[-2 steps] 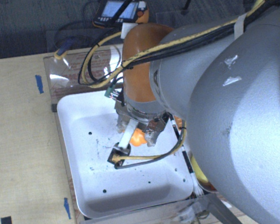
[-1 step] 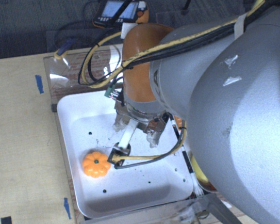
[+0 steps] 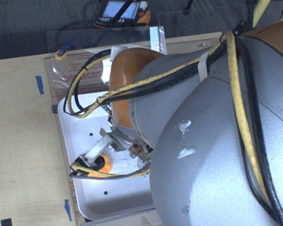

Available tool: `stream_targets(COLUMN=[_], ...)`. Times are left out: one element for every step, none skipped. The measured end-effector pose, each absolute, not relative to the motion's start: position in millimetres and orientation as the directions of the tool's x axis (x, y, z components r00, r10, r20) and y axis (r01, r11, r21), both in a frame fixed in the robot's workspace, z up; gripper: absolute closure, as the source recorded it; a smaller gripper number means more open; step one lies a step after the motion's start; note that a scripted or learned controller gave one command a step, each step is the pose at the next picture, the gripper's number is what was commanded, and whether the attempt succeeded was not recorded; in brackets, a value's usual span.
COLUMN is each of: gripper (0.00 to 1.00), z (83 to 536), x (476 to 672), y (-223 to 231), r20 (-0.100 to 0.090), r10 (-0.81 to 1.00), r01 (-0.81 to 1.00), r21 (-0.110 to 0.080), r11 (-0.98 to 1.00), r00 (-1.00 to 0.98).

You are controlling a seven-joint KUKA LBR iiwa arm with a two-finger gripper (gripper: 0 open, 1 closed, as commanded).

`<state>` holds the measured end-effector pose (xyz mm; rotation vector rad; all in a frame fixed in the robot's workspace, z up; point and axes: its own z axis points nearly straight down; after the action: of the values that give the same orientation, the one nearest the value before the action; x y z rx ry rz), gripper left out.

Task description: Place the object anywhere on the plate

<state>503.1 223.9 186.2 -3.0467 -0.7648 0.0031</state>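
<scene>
a small orange object (image 3: 104, 164) lies low in the white bin (image 3: 99, 203), partly hidden by cables.

1. I have one fixed camera, mounted above the tabletop (image 3: 16, 155), looking down at a slant.
2. The arm (image 3: 214, 141) enters from the view's right, very near the lens, covering much of the white bin (image 3: 82, 139).
3. Floor shows along the top edge.
</scene>
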Motion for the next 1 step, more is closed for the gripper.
stream_targets(gripper=[0.00], z=[341.8], x=[499.0], y=[168.7], r20=[-0.002], r10=[0.560], r01=[0.560], r21=[0.000], r11=[-0.828], r00=[0.828])
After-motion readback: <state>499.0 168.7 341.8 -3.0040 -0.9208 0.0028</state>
